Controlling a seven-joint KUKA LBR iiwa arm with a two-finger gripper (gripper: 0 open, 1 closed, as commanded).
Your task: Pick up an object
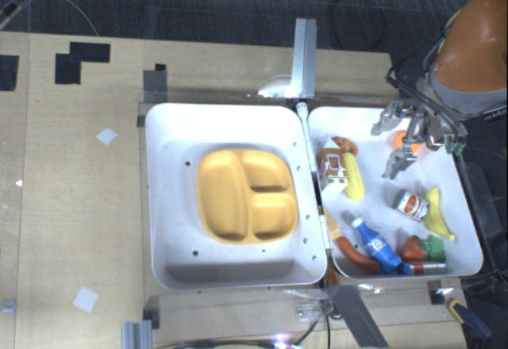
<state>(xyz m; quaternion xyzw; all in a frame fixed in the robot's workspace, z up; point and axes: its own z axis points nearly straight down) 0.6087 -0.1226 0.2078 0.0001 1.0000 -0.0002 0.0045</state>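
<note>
Two shallow white bins are sitting side by side on the tabletop (71,205) in the camera view.

Left bin (171,260): carrying a yellow divided tray (244,194), lying flat near its middle.

Right bin (468,248): carrying the pickable clutter. A corn cob (352,178) is lying just beside a small orange-and-white carton (333,167); a toy banana (437,212) is resting beside a small red-and-white can (411,205); a blue bottle (375,243) is lying against a sausage (354,253), with a strawberry-like piece (415,247) and a marker (425,266) near the front wall.

Claw (401,157): hanging over bare floor at the bin's rear, nothing between its fingers; whether they are standing wide or narrow I cannot tell.

Risks, as judged: descending here is likely closing on nothing, since the nearest items are lying apart from it. Touching neighbours are inviting a double grab or a shove. Rounded banana and can are probably slipping or rolling under the fingers.
</note>
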